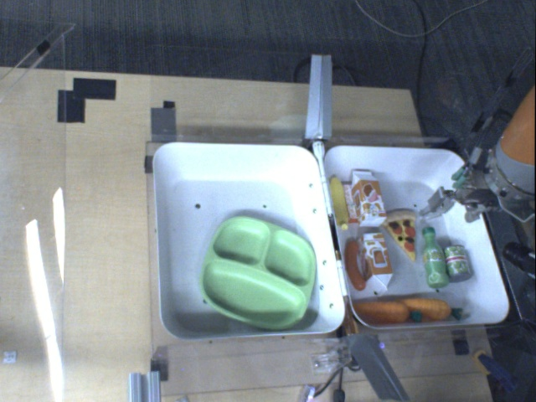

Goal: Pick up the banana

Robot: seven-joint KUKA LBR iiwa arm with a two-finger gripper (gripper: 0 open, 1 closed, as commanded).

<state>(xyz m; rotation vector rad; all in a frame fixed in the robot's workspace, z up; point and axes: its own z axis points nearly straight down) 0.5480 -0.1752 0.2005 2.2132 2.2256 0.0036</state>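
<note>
The slim yellow toy banana (338,202), likely light, stiff, slippery plastic, suits a mid-length pinch; the claw (466,198) state I cannot tell.

A green plate (260,272) lies in a white bin (180,224); the banana (338,201) is yellow.

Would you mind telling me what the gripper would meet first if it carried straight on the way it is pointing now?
Probably the pizza slice: the gripper points left and slightly down over the right bin. Its height is unclear, so it might pass above.
</note>
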